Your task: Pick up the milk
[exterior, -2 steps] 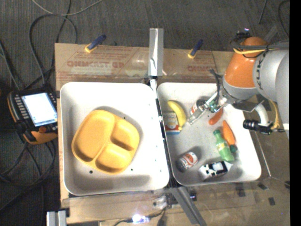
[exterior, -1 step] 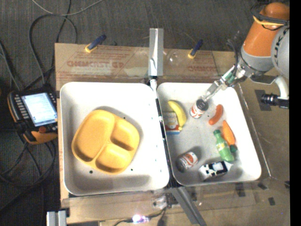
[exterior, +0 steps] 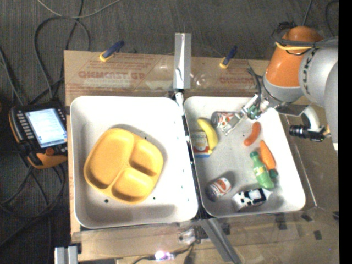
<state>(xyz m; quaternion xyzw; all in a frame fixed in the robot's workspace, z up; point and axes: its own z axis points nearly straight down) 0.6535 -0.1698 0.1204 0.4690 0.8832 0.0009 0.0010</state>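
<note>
milk carton at lower right of right bin, gripper up near the can

the milk point(exterior: 250, 197) is a small black-and-white carton lying on its side near the lower edge of the right bin point(exterior: 294, 194), in the lower right of the frame. a red-and-white can point(exterior: 219, 187) lies just to its left; a green bottle point(exterior: 262, 172) and a carrot point(exterior: 267, 154) sit just above it.

handling, as a judgement: likely a light, stiff toy carton with flat faces, probably smooth and a bit slippery. best hold looks to be across the two long flat sides at mid-body, coming from above, with the fingers kept off the bottle and can close by.

the gripper point(exterior: 242, 115) hangs in the upper part of the right bin, well apart from the milk, beside another can point(exterior: 221, 118) and above a sausage point(exterior: 251, 133). whether its tip touches that can cannot be told, nor whether it is apart or together; nothing is seen held. a banana point(exterior: 208, 132) lies to the left, and a yellow tray point(exterior: 124, 164) sits in the left bin point(exterior: 82, 111).
</note>
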